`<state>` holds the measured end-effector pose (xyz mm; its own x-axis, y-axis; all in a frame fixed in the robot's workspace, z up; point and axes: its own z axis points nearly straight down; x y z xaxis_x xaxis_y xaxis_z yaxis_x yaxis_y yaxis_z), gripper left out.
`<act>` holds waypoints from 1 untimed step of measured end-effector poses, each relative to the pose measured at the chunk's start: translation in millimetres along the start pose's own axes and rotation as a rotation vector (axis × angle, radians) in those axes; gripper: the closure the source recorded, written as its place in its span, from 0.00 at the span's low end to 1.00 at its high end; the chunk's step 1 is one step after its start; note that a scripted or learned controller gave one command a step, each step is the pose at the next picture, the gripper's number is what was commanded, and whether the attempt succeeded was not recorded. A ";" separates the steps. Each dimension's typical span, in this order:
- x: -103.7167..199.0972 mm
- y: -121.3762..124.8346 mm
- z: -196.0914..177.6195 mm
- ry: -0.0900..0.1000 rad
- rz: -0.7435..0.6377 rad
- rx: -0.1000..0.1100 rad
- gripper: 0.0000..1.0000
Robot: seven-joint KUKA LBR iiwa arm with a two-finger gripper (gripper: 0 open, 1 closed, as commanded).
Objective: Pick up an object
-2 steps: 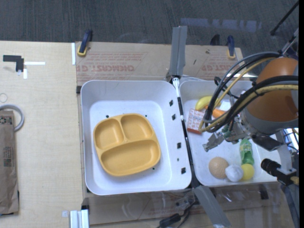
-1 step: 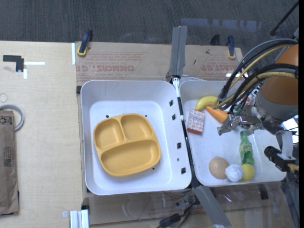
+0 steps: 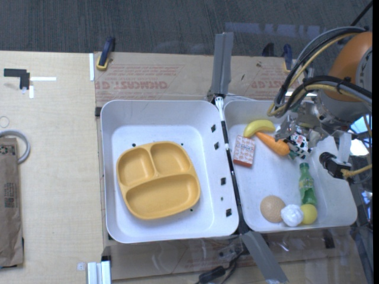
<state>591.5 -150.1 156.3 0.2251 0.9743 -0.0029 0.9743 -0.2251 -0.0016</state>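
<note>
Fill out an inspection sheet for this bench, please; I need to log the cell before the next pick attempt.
Surface: two white bins side by side, left bin, right bin, on a wooden bench.
Job's things: banana, carrot, patterned card, green bottle, tan ball, white ball, yellow ball, all in the right bin.
Clutter: yellow divided plate in the left bin.
Grippers: gripper low over the carrot's end; finger state unclear.
Cables: black hoses loop above the wrist.
Surroundings: brown bag at the left edge.
</note>
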 end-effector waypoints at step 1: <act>-0.4 0.2 -8.7 -0.003 -0.002 0.001 1.00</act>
<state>591.6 -150.5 164.9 0.2230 0.9748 -0.0056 0.9748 -0.2230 -0.0030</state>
